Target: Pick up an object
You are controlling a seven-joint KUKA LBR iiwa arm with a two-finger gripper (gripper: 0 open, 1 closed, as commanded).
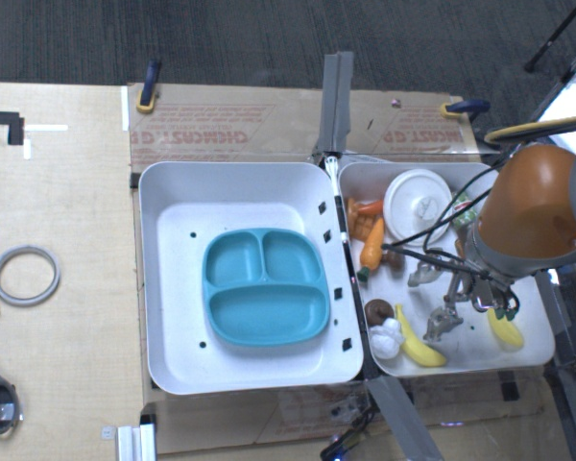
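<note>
While a yellow banana (421, 345) lies near the front of the right bin (538, 353), beside a white ball (387, 338), the gripper (434, 301) hangs just above it with its fingers (421, 275) spread, pinching nothing. Carrots (370, 236) and a white lid (418, 203) sit behind; a blue divided plate (266, 286) fills the left bin (163, 257).
</note>
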